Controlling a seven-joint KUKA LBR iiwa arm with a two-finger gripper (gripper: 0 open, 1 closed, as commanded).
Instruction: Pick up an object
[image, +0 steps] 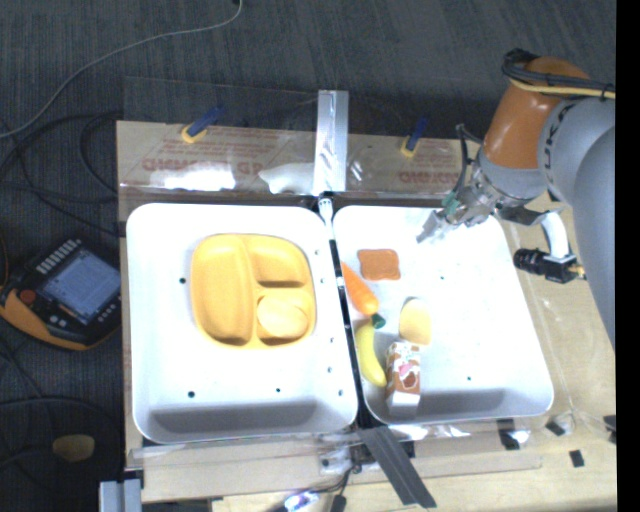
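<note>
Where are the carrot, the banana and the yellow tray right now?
carrot (360, 291): camera view, middle of its orange body.
banana (369, 355): camera view, mid-length of the peel.
yellow tray (222, 290): camera view, floor of its large compartment.

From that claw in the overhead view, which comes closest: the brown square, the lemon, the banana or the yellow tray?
From the gripper:
1. Brown square, right bin, upper left.
2. Lemon, right bin's middle.
3. Banana, along the right bin's left wall.
4. Yellow tray, left bin.

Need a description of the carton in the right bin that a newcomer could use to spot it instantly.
Look in the right bin, at its near edge left of centre. The carton stands just right of the banana and below the pale yellow lemon. It is the one boxy item, white with red print, among rounded toy foods.
</note>
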